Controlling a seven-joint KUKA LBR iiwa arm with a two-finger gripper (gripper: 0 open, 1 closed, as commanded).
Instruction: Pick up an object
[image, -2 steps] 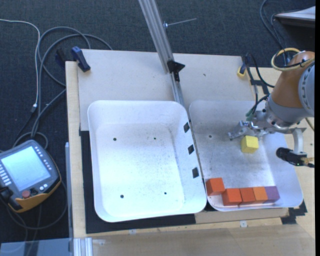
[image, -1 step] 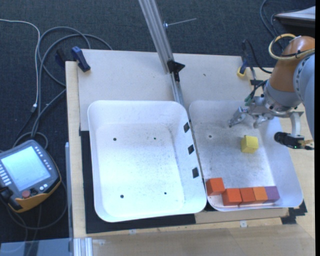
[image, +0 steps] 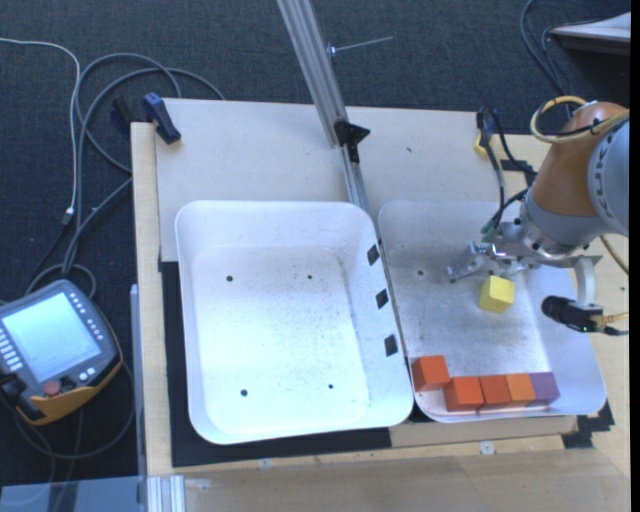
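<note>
Along the near edge of the right bin (image: 570, 372) sits a row of blocks: an orange block (image: 431, 372) a little apart at the left, then a red-orange block (image: 465, 392), two more orange blocks (image: 508, 388) and a purple block (image: 544, 385) side by side. Farther in, towards the bin's middle, a yellow cube (image: 497, 294) lies tilted. The gripper (image: 480, 262) hangs just beyond it, at its far left corner; whether it grips the cube I cannot tell. The left bin (image: 200, 225) lies alongside.
</note>
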